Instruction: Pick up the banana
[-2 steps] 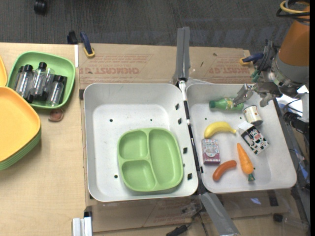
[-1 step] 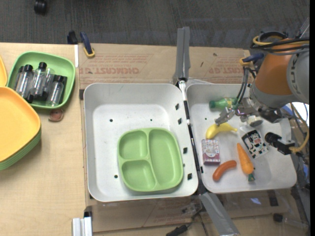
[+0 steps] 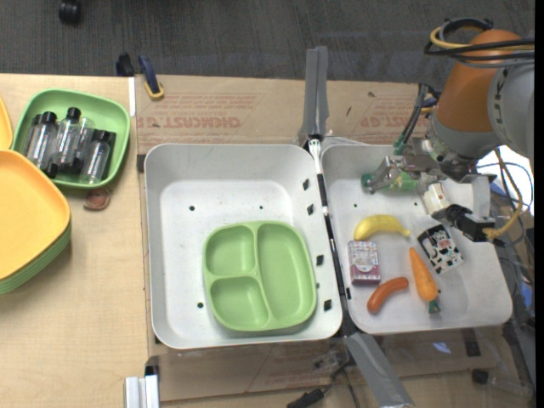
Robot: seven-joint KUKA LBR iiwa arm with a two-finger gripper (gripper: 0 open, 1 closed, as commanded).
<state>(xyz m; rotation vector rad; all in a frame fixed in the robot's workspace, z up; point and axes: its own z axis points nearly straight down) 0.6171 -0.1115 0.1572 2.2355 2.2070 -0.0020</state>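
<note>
1. Banana [image 3: 382, 225] not yet picked: it lies on the floor of the right bin [image 3: 484, 308], just above the pink box [image 3: 364, 261], near the carrot [image 3: 424, 276] and sausage [image 3: 388, 293].
2. Your gripper [image 3: 393, 177] hangs over the bin's upper part, near the fruit but apart from it (claw state: cannot tell).
3. Left for you: descend, grasp, lift.
4. Look: yellow, short, curved, ends pointing down, unobstructed from above.

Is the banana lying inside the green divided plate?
No, the banana lies in the right bin, while the green divided plate sits in the left bin.
</note>
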